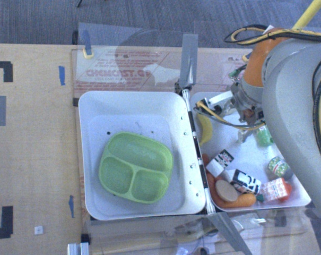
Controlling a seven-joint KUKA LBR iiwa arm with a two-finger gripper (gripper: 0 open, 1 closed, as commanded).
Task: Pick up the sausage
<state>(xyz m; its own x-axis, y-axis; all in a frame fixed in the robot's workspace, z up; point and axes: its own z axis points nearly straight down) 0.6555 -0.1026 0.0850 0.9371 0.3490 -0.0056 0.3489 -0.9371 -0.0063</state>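
- The end effector point(244, 136) hangs over the far half of the right bin point(256, 161), below the grey wrist with its orange band. We cannot tell from this slanted view whether it is wide or narrow, and we see nothing held in it.
- We take the sausage point(244, 200) to be the orange-red, elongated piece lying in the right bin's near-left corner, curving along the left wall and then along the near wall.
- It looks smooth and slightly glossy, rounded at its visible end. A brown oval piece point(226, 190) lies against it, or partly over its middle, and a black-and-white item point(246, 181) sits just beside it towards the bin's centre.
- We judge it to be a light toy food, probably firm plastic or rubber, so weight should not matter, but the round, slick skin could squirt out of a pinch.
- We would take hold across its narrow width, on the exposed stretch along the right bin's near wall, where the brown piece does not cover it.
- The bin's wall is close there, so we expect little room on that side.
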